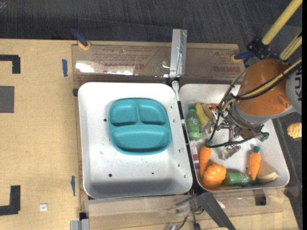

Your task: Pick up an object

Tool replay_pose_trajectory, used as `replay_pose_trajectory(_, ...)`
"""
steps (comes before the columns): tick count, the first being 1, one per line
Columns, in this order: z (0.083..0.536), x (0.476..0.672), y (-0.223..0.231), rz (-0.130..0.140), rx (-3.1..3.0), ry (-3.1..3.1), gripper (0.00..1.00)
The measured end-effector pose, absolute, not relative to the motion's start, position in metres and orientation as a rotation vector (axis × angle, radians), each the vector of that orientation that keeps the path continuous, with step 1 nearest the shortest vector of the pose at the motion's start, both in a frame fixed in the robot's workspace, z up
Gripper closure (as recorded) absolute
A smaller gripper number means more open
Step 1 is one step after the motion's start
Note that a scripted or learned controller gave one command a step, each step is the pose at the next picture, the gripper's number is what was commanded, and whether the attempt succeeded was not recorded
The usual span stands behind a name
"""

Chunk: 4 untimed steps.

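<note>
While arm hangs low over right bin (283, 169), step reads as reach/descent, no grasp confirmed. gripper (229, 146) among cables; jaw opening: cannot tell, nothing seen held. Candidates just beside: carrot (205, 158), orange fruit (214, 174), second carrot (254, 163), green bottle (193, 122). Next: centre on one item, close. Left bin (96, 166) bears teal divided plate (139, 125). Wooden bench (33, 152), dark floor behind.

Much of the right bin (280, 169) is covered by the arm (261, 87), which gets cut off at the right edge. Gripper (229, 145) fingers can't be made out.
</note>
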State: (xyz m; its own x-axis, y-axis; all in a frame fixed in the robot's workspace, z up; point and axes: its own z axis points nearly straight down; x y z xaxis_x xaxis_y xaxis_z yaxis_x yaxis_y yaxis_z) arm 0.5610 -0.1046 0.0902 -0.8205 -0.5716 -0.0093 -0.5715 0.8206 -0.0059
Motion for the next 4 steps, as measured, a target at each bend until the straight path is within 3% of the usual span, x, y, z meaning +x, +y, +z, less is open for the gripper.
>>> replay_pose_trajectory(1, 0.09, 0.521, -0.094, -0.01, -0.753, 3.033, 0.0)
replay_pose_trajectory(2, 0.09, 0.539, -0.102, -0.001, -0.521, 3.087, 0.0)
replay_pose_trajectory(3, 0.09, 0.505, -0.099, -0.008, -0.624, 3.061, 0.0)
replay_pose_trajectory(4, 0.179, 0.576, -0.097, -0.007, -0.684, 3.051, 0.0)
